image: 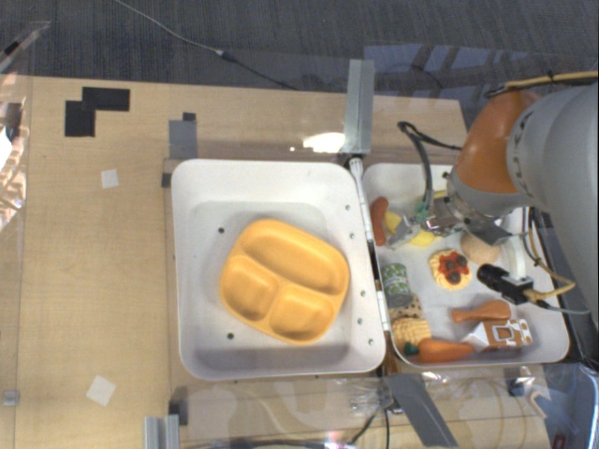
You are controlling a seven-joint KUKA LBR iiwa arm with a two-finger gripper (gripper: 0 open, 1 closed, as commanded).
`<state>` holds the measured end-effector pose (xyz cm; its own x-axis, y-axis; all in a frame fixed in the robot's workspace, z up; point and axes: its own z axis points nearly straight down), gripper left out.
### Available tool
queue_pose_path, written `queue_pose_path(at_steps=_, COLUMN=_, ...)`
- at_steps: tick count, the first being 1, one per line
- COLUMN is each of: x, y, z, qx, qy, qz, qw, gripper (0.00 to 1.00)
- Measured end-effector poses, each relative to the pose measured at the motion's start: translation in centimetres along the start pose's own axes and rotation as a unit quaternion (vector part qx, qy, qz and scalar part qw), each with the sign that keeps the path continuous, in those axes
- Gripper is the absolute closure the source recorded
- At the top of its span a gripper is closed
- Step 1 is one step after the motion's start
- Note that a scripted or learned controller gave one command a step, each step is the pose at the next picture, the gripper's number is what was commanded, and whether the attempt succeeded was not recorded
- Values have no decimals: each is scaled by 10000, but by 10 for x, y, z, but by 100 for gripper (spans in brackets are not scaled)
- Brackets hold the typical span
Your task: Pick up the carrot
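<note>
Carrot [446,350] at front rim — corn [410,330], carton [510,335] flanking.

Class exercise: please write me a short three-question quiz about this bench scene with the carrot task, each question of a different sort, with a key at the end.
1. True or false: the yellow divided plate lies in the right bin.
2. Multiple choice: the carrot lies (A) on the plate, (B) near the front edge of the right bin, (C) on the bench outside both bins.
3. Fill in: the plate has ___ compartments.

Key
1. False: it lies in the left bin.
2. B: it lies beside the corn piece, apart from the pincer, which hovers farther back in that bin.
3. Three.
</note>
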<state>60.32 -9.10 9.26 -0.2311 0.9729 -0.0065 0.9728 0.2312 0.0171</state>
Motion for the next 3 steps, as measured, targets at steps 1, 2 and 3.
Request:
queue_pose_path(at_steps=1, x=-27, y=34, z=-51, qx=47, qy=10, qz=1171, qw=9931, gripper=0)
queue_pose_path(at_steps=2, x=-18, y=17, z=-25, qx=-30, qy=-12, qz=1054, qw=9944, gripper=0)
queue_pose_path(at_steps=3, x=15, y=-45, z=-13, qx=72, qy=13, qz=2215, qw=9751, gripper=0)
